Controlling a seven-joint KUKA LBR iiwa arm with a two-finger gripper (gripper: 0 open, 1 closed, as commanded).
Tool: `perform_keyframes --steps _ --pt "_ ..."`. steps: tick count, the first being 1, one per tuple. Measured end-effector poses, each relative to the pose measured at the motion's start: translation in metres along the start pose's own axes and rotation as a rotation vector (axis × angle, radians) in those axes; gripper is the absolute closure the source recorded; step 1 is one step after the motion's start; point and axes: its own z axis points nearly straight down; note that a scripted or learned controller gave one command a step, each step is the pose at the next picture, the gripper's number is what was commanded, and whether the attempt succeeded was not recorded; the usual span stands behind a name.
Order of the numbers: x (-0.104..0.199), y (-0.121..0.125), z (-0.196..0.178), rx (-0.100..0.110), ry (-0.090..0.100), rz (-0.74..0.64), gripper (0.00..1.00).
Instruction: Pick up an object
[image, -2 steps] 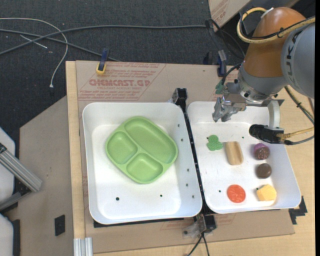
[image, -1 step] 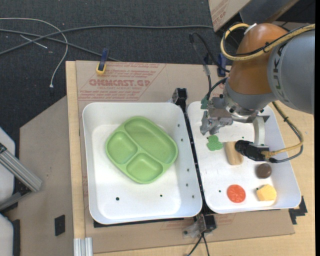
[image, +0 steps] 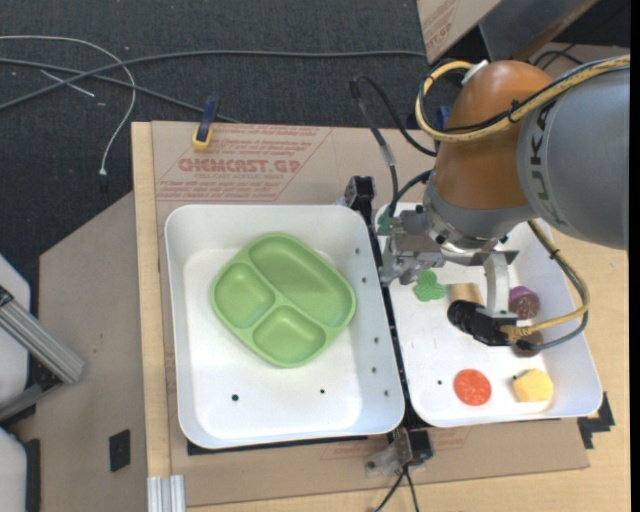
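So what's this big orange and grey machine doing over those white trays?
A robot arm reaches in over the right bin, which holds small toy items: a green piece, a purple one, an orange-red round one and a yellow block. Its gripper hangs just above the green piece. The left bin holds a green divided plate.

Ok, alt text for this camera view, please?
A grey and orange robot arm hangs over the right white bin, which holds a small green piece, an orange disc, a yellow block and a purple item. The left bin holds a green divided plate.
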Motion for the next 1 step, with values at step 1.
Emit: perform_keyframes --steps 1 --pt "0.0543 -0.031 0.0029 0.002 0.0 -0.001 1.0"
